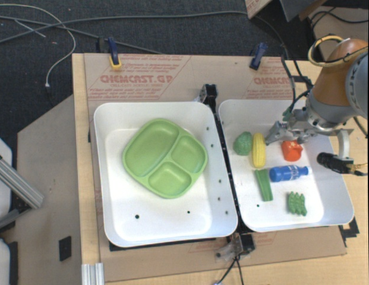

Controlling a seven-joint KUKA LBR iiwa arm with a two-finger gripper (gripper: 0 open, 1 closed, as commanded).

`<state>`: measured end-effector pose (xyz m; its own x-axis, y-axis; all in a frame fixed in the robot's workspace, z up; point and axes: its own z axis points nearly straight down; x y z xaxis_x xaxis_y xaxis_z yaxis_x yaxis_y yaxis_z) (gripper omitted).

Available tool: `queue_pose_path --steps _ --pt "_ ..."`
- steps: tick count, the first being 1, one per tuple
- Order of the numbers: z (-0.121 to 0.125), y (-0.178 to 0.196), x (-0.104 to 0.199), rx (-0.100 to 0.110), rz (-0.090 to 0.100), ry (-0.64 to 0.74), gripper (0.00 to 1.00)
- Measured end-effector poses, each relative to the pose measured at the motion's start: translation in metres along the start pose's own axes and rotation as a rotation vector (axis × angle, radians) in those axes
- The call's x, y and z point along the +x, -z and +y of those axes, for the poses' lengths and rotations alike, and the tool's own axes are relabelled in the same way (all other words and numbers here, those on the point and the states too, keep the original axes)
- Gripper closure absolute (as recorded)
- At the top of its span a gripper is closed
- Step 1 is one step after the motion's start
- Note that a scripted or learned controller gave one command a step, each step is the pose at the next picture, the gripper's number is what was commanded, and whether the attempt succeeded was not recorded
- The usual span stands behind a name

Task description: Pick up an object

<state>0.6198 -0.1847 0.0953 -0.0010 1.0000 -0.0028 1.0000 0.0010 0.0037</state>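
Here, blue bottle (288, 173) lies flat; cap rightward

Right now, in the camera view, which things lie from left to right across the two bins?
Green divided tray → round green object → yellow corn → blue bottle. The orange object and green pieces overlap these in order, so I leave them out.

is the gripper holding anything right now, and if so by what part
It cannot be told. The gripper sits low in the right bin, just above the orange object, but the view does not show anything between its fingers.
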Motion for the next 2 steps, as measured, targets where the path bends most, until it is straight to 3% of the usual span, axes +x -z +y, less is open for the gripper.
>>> queue_pose_path --steps 1,2 --pt "0.003 0.018 -0.002 -0.013 -0.005 0.000 1.00" --pt "0.010 0.082 -0.003 -0.005 0.000 0.000 1.00"
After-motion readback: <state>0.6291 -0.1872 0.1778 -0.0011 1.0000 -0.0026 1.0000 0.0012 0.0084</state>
